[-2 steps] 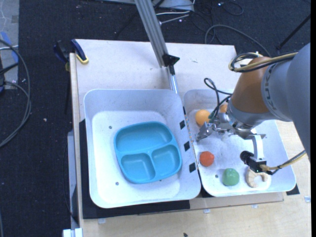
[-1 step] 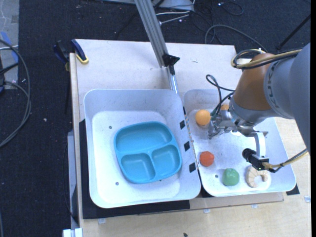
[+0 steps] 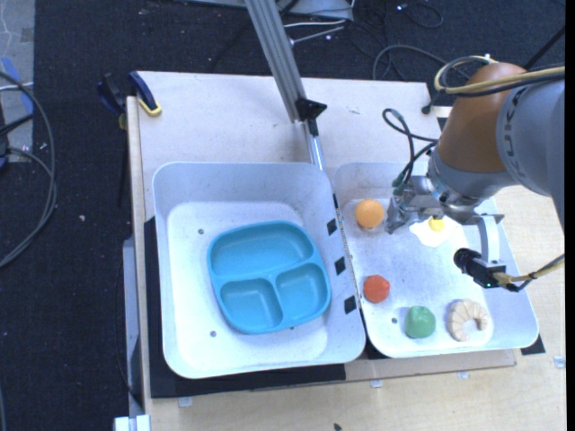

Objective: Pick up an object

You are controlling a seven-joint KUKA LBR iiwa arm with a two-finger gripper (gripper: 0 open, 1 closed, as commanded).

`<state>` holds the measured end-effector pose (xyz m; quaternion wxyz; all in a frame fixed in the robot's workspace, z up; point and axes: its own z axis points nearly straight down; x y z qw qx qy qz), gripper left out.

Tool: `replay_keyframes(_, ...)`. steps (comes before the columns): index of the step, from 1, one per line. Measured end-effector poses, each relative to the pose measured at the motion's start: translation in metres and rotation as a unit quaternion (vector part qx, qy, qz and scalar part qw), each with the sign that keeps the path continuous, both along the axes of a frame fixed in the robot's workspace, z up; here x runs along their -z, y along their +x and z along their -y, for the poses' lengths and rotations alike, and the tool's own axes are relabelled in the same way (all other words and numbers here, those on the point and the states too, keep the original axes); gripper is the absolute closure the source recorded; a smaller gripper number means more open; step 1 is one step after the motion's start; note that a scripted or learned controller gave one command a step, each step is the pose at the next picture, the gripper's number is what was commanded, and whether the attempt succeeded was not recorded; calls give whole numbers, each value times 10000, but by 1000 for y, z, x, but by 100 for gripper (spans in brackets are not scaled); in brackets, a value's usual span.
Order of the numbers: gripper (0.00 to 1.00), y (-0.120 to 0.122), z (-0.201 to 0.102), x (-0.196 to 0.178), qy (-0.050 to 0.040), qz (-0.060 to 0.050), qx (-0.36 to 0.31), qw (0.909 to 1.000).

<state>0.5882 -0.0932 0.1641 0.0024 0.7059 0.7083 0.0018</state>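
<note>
Grey and orange, my arm hangs over the right bin [image 3: 503, 330]; the gripper [image 3: 406, 212] sits low there, and I cannot tell its grip. Just to its left lies a round orange ball [image 3: 369, 214], smooth and plain. Touching its right side is a yellow-and-white piece [image 3: 433, 231]. Nearer the front edge lie a red ball [image 3: 376, 288], a green object [image 3: 419, 321] and a ridged tan shell [image 3: 468, 319]. Further left, a blue divided tray [image 3: 268, 276] fills the left bin [image 3: 180, 241] on the pale bench [image 3: 216, 115].

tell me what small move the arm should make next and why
Probably a short drop straight down onto the yellow piece. The hand hangs low over the back of the right bin, between the orange ball and that yellow piece, which are the closest things to it. The red piece, green piece and shrimp-shaped toy lie further toward the front.
</note>
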Motion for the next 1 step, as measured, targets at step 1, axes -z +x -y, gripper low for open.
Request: replay_keyframes(1,100,-2,3,-43,-2,-2,4,10000)
